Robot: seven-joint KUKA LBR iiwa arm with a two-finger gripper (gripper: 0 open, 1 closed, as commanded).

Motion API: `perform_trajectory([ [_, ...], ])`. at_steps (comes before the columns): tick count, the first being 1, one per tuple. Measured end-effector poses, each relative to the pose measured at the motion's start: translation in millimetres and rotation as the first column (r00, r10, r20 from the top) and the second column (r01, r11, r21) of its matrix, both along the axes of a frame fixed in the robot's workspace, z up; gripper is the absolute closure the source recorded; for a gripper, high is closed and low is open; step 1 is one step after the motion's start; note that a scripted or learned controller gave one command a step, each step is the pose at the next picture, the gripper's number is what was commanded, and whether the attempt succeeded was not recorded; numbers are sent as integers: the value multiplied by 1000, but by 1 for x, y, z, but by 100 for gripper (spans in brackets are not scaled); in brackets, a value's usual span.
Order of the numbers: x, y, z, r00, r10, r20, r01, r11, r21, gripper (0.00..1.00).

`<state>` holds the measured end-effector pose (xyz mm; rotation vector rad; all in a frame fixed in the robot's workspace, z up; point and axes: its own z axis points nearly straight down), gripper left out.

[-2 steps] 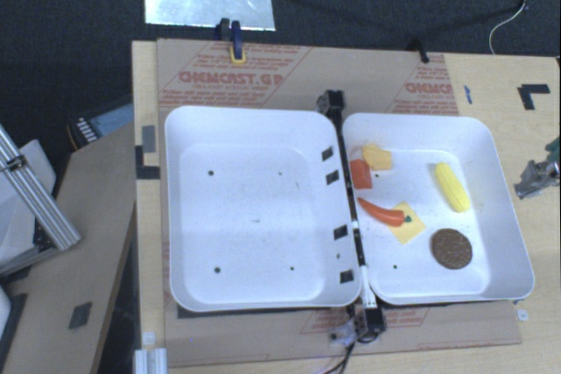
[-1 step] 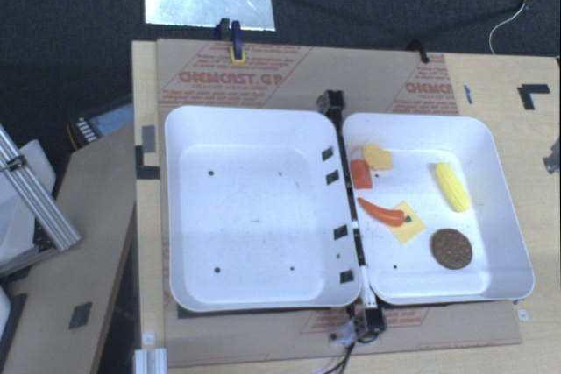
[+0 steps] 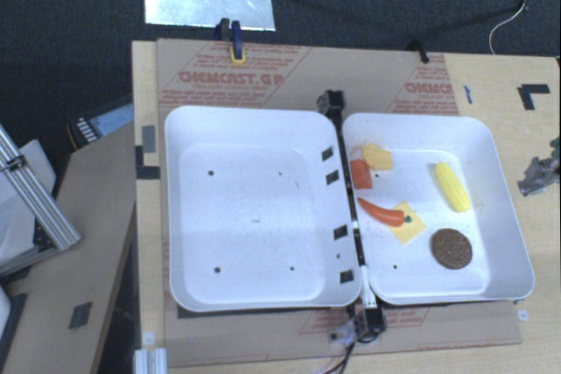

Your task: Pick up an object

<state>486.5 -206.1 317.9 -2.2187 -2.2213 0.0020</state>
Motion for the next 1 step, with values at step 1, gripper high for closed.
perform_trajectory([
  [1, 1, -1, 58, 1000, 3, 11, -3, 1000, -4, 100],
])
